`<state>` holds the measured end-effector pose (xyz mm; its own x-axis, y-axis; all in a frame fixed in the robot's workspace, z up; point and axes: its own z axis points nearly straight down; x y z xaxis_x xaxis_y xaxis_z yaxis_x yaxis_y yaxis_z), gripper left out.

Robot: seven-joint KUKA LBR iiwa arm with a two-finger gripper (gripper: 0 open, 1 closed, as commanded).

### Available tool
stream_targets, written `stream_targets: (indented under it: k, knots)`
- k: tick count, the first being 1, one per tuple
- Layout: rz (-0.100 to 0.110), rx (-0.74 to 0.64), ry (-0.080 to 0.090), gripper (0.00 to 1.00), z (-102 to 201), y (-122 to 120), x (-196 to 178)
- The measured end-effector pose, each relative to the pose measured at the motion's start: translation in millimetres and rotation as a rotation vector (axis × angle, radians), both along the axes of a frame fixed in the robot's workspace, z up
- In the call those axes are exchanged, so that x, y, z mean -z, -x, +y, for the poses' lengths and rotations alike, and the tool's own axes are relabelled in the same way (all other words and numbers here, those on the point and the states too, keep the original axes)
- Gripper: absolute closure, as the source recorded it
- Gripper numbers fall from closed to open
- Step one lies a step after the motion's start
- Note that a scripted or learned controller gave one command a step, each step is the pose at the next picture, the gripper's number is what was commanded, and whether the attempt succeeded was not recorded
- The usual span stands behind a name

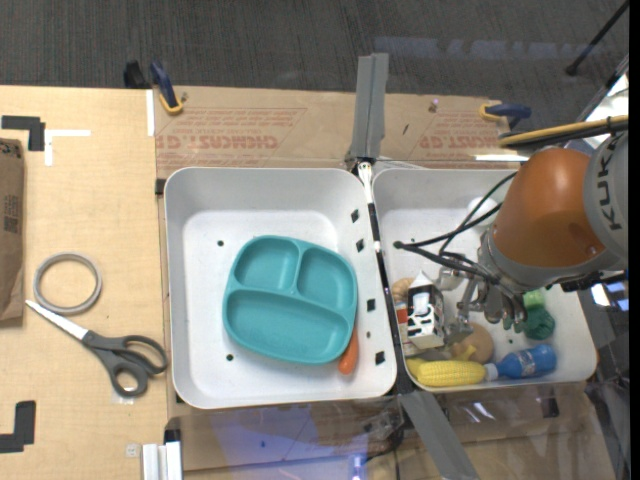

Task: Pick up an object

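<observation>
Gripper (487, 313) low in the right bin (440, 183), above corn (447, 372), a blue bottle (525, 362) and a black-and-white carton (423, 315); its grasp cannot be judged. Left bin (200, 193): teal plate (290, 301), carrot (348, 353). Cardboard (250, 133) lettering is reversed and unreadable; "KU" shows on the arm (560, 208).

The bench (90, 228) bears two white bins (185, 298); left of them lie scissors (105, 346) and, seemingly, a tape roll (67, 282).

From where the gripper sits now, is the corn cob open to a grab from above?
Probably yes: the corn cob lies uncovered at the right bin's front edge, just below the gripper, though neighbouring toys crowd it.
</observation>
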<state>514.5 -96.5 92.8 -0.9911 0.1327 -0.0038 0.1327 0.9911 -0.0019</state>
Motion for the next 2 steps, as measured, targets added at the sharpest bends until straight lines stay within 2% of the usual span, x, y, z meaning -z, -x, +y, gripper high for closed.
stream_targets:
  k: [1, 2]
  knots:
    - [-0.014, 0.051, 0.000, 0.00, -41, 30, -2]
    - [-0.010, 0.084, -0.001, 0.00, 2, 28, -1]
